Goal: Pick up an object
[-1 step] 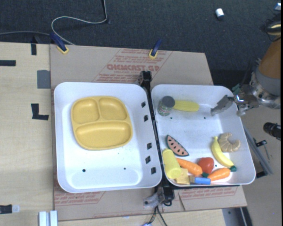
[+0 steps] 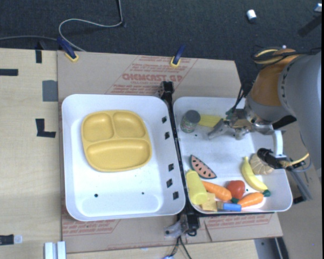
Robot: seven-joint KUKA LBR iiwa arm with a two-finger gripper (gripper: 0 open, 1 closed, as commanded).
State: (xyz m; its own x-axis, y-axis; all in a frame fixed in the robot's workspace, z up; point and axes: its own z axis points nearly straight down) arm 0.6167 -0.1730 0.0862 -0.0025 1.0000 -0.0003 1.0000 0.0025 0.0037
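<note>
Lying in the right bin [image 2: 291,198] is the whole choice of things to pick: a small grey can [image 2: 190,121] at its far left corner with a yellow block [image 2: 209,121] touching it, a watermelon slice [image 2: 203,168] near the middle, and along the near wall a yellow cup [image 2: 195,184], two carrots [image 2: 218,189] [image 2: 251,199], a tomato [image 2: 236,188] between them and a blue marker [image 2: 231,207]. A banana [image 2: 253,176] lies toward the right side, with a pale lump [image 2: 261,163] just beside it that I cannot identify.

From where I stand, the gripper [image 2: 221,128] is low over the far part of that bin, just right of the yellow block and near the can. Nothing sits between its fingers, and I cannot tell whether they are apart or together; they read as one dark grey shape.

To my eye this is the reaching step, with no pick made yet. The block and can look like the nearest candidates. The next move calls for centring over one of them, and the two touching may make a clean grab awkward.

The left bin [image 2: 75,198] holds a yellow divided plate [image 2: 116,140], well apart from the arm.
</note>
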